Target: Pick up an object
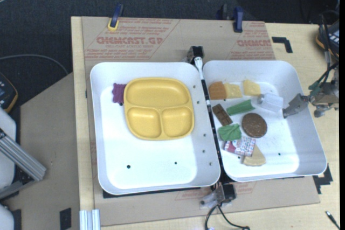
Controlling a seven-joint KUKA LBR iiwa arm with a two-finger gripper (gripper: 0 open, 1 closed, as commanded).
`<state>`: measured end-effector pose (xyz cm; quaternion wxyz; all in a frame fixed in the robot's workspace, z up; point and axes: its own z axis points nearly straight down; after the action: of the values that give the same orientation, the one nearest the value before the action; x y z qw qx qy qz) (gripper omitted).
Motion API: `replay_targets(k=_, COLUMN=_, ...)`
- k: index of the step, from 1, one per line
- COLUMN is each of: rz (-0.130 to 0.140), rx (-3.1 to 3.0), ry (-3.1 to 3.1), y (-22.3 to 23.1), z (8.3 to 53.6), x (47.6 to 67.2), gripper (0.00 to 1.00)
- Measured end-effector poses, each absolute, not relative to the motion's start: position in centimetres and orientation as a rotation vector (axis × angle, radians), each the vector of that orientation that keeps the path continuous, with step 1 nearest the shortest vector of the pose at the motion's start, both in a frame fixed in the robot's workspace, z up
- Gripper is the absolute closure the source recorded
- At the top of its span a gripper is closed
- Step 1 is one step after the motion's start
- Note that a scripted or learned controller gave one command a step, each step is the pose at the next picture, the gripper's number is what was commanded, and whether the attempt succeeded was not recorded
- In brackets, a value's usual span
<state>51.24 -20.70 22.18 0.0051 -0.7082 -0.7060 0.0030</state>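
The right bin [302,140] holds several small items. Among them are a brown round disc [254,125], a brown bar [221,115], a green stick [240,107], a green leafy piece [229,132], a tan wedge [255,158], a red-and-white packet [242,145], yellow blocks [251,87], an orange-brown piece [217,90] and a clear plastic piece [270,100]. My gripper [291,107] comes in low from the right over the bin's right side. It is just right of the clear piece and the disc, and I see nothing held in it.
The left bin [156,167] carries a yellow divided plate [159,107] with a purple object [118,92] at its left edge. Blue and yellow clamps [115,19] grip the cardboard at the back. Cables and hardware sit at the far right.
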Motion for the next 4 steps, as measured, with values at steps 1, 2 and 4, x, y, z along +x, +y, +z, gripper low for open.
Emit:
replay_targets(k=1, rz=0.000, rx=-2.222, ry=-2.222, y=-20.7, z=22.8, x=51.5, gripper=0.00)
replay_targets(k=2, rz=0.005, rx=-2.216, ry=-2.216, y=-19.8, z=16.8, x=51.1, gripper=0.00)
replay_targets(k=4, rz=0.002, rx=-2.218, ry=-2.217, y=-19.3, z=8.3, x=50.1, gripper=0.00)
